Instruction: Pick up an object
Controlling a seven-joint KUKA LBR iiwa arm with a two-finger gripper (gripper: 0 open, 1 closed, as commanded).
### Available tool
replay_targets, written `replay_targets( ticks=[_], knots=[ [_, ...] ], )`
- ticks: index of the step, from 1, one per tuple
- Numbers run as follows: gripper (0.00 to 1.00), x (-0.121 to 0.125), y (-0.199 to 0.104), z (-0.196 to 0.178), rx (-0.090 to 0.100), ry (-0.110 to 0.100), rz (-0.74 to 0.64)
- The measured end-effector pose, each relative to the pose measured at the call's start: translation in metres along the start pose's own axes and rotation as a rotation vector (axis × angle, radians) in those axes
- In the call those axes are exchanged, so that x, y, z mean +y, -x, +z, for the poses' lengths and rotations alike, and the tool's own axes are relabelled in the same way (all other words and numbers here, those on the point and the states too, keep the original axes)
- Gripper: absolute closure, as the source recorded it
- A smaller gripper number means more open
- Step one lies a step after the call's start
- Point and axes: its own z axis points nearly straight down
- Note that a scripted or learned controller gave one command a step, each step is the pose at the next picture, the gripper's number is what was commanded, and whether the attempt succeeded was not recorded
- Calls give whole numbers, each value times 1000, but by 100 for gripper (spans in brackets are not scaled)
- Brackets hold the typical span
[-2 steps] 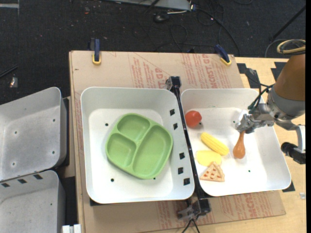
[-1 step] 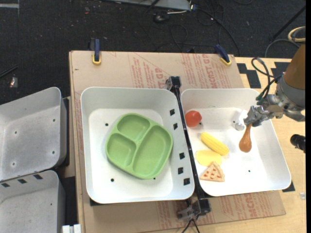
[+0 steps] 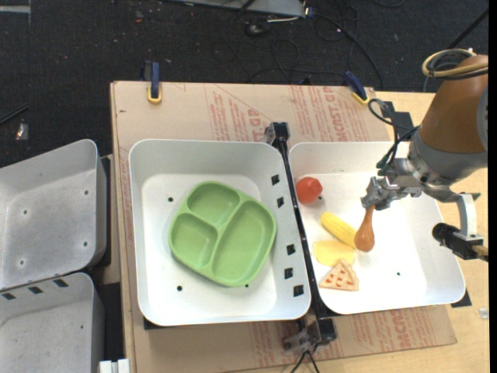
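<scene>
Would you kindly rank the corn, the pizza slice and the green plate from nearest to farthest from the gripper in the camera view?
From the gripper:
1. Corn, in the right bin, just down-left of the gripper.
2. Pizza slice, near the right bin's front edge.
3. Green plate, in the left bin.

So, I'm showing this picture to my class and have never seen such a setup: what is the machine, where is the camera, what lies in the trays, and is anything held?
One camera looks down at a slant on a bench with two shallow white bins. The grey arm with an orange band enters from the right; its hand grips the thin end of an orange-brown wooden spoon hanging over the right bin. In that bin lie a red tomato, a yellow corn cob, a yellow flat piece and a triangular pizza slice. The left bin holds a green divided plastic plate.
</scene>
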Motion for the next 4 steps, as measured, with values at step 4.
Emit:
replay_targets(
  ticks=[4],
  knots=[
    [100,-33,-206,-16,0,3,-1]
  ],
)
